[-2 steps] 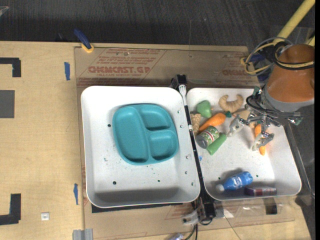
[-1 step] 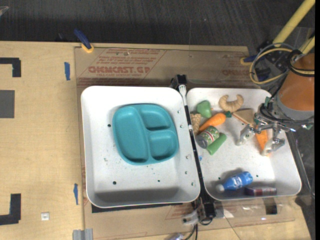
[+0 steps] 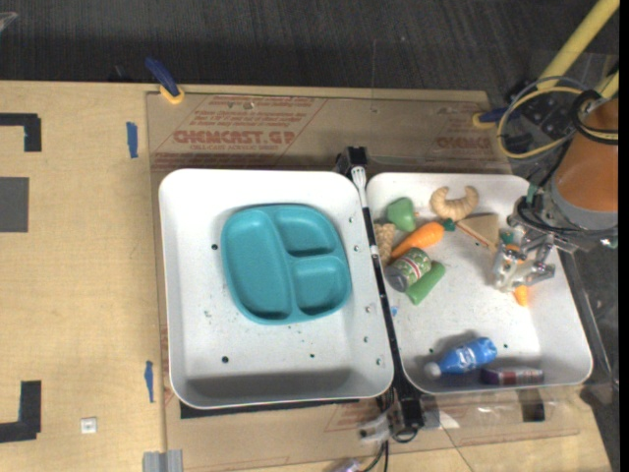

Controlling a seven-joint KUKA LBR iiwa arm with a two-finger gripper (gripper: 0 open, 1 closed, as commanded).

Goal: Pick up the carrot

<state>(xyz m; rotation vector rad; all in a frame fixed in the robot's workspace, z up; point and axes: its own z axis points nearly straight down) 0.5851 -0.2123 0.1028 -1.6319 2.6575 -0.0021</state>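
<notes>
You see the tapered orange carrot with a green stem end (image 3: 425, 237) lying in the right white bin (image 3: 560, 342), beside a green can (image 3: 417, 272). The gripper (image 3: 515, 268) hovers well apart from it; you cannot tell its fingers' state.

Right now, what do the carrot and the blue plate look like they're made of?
The carrot looks like smooth toy plastic: even orange colour, with a green tip. The teal divided plate also looks like plastic, moulded in one matte piece with raised dividers. I can't be sure from looks alone.
</notes>
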